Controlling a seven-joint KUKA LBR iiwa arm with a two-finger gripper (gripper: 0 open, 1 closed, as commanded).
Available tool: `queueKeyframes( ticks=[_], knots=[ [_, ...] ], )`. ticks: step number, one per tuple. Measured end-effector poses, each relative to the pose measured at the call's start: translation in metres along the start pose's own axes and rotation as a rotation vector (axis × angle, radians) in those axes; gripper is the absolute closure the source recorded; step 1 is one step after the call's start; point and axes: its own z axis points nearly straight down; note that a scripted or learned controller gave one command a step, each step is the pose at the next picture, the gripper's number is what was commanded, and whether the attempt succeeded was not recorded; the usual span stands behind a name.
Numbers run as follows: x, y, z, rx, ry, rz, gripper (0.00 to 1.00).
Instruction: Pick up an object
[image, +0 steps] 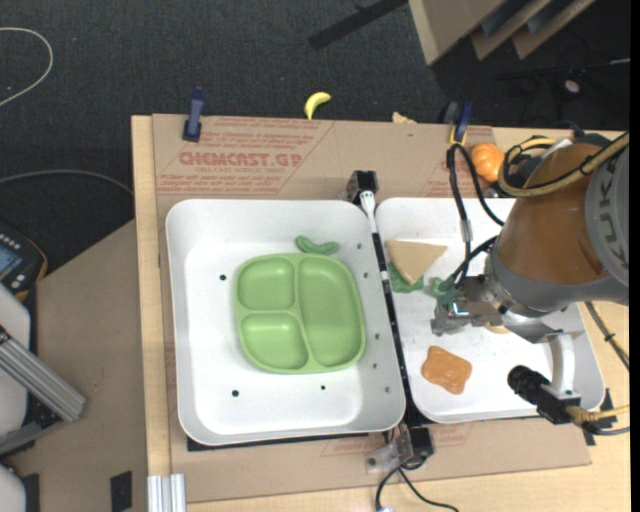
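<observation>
My gripper (452, 311) hangs low over the middle of the right bin (420, 400), below the arm's wide orange band. Just to its left lies a small green thing (405, 283), partly tucked under a tan wedge (415, 258) near the bin's left wall. An orange-brown lump (446, 369) rests in front of the gripper, apart from it. The green apple-shaped divided plate (300, 312) sits in the left bin (200, 400). Nothing shows between the gripper's tips from this angle.
A yellow banana-like piece (317, 103) and blue clamps (193, 113) lie at the bench's far edge. An orange ball (485, 159) sits beyond the right bin's far corner. The arm covers the right bin's right half.
</observation>
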Motion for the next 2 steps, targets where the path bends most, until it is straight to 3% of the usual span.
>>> queueKeyframes(
  ticks=[1, 2],
  knots=[
    [0.062, 0.0, -0.022, 0.004, -0.002, 0.004, 1.0],
    [0.095, 0.003, -0.13, -0.006, 0.0, 0.005, 1.0]
  ],
)
